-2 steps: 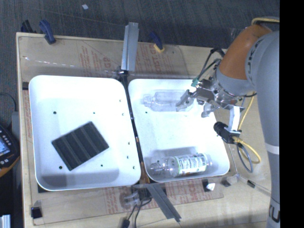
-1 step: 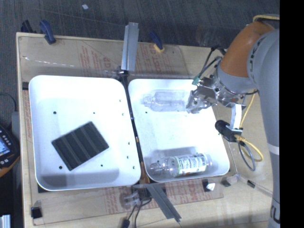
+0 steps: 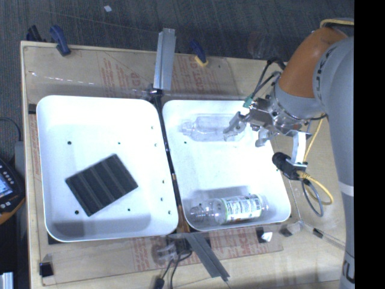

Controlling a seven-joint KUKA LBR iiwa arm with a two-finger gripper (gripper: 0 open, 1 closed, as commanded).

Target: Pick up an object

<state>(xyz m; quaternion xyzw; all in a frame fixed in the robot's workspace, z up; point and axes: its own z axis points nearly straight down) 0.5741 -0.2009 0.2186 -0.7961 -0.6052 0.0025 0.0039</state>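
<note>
A clear bottle point(image 3: 207, 127) lies at the right bin's point(image 3: 180, 179) far edge, the gripper point(image 3: 248, 127) at its near end. Approach step, apparently; whether the fingers are open cannot be told. Next: close squarely across it.

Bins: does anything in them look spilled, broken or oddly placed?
Nothing looks spilled or damaged. Both clear plastic bottles lie on their sides in the right bin: the unlabeled bottle near the far wall, the labeled bottle against the near wall. The black ribbed panel lies askew in the left bin.
</note>
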